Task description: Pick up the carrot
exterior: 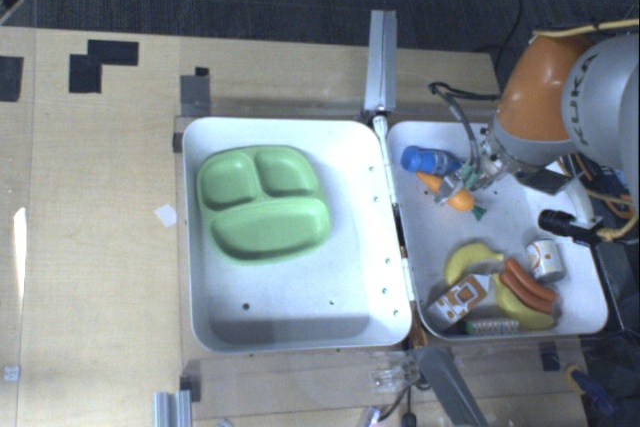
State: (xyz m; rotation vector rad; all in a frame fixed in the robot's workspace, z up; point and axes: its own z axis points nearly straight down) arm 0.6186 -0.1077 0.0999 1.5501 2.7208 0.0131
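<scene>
- The carrot [447, 192] lies in the right bin [585, 320] near its top-left corner, beside a blue bottle [427, 159].
- Its long axis slants towards the bin's centre.
- The gripper [470, 177] sits right over it; I cannot tell whether it grips.

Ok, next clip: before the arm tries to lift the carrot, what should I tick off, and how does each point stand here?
1. Carrot lies in the right bin: ok.
2. End effector sits at the carrot: ok.
3. Carrot seen between the fingers: cannot tell.
4. Blue bottle clear of the carrot: not ok, it lies right against it.
5. Bananas and hot dog away from the grasp spot: ok.
6. Green plate in the left bin, out of the way: ok.
</scene>
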